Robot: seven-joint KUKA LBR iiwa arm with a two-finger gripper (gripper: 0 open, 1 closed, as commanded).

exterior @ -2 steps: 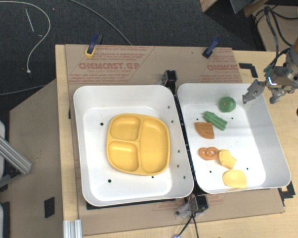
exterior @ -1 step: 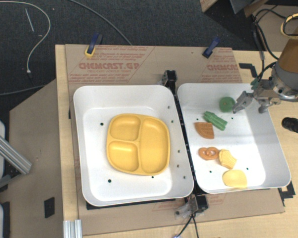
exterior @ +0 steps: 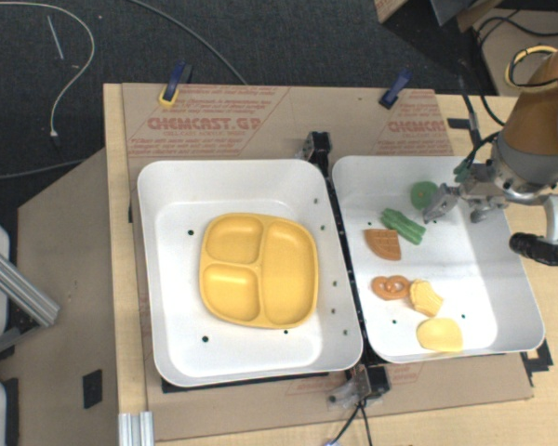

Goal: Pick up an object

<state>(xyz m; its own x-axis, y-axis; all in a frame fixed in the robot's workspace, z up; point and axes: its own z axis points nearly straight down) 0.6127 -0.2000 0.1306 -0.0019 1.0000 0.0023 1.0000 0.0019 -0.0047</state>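
The hand (exterior: 456, 196) hangs low over the right bin (exterior: 502, 277) beside the green ball (exterior: 423, 193), apparently to grab it, grip unclear.

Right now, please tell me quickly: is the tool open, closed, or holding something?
Tool: it hangs over the right bin near a round green piece; open or closed cannot be told.
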